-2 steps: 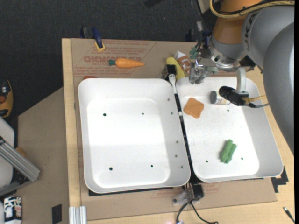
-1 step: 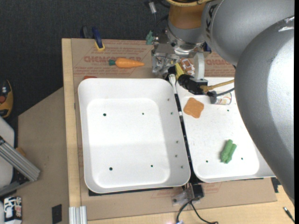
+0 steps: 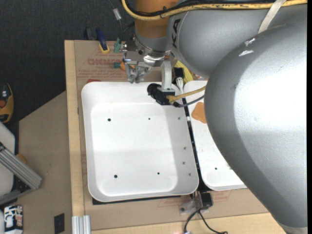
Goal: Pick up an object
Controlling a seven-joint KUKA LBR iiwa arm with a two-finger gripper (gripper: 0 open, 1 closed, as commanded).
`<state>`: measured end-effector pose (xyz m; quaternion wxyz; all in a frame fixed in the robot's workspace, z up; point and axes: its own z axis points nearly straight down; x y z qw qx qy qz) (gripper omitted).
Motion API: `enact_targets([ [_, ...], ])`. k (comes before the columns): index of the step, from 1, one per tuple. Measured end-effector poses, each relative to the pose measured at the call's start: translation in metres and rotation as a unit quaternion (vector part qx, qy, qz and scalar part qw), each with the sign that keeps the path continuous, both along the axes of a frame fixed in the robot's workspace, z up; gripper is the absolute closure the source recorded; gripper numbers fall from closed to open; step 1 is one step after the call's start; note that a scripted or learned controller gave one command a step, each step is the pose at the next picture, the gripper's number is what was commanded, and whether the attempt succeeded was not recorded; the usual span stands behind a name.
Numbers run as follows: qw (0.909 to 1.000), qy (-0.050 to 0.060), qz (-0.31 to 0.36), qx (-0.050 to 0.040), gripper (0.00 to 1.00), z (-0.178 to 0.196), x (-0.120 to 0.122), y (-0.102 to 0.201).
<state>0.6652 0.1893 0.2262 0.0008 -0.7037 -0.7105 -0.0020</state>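
My gripper (image 3: pixel 136 74) hangs over the far rim of the left white bin (image 3: pixel 90 130), near its back edge, below the orange band of the wrist. A flat orange object (image 3: pixel 199 113) lies in the right bin (image 3: pixel 219 179) close to the divide between the bins; the arm hides part of it. A yellow item (image 3: pixel 179 68) peeks out beside the wrist at the back of the right bin. Nothing shows between the gripper and the bin floor under it. The large grey arm covers most of the right bin.
A black fitting with cables (image 3: pixel 158 94) hangs from the wrist over the left bin's back right corner. A blue and yellow tool (image 3: pixel 101 40) and small coloured bits (image 3: pixel 117 48) lie on the cardboard bench (image 3: pixel 78 82) behind the bins.
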Motion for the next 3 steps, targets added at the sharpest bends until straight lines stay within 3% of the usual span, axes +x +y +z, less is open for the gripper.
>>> enact_targets([
  [1,1.0000,-0.002,-0.005,-0.0016,1.00,0.033,0.002,-0.021],
  [2,0.9999,0.002,-0.013,-0.0061,1.00,0.025,0.001,-0.181],
  [3,1.0000,-0.002,-0.002,-0.0008,1.00,0.044,0.002,-0.102],
])
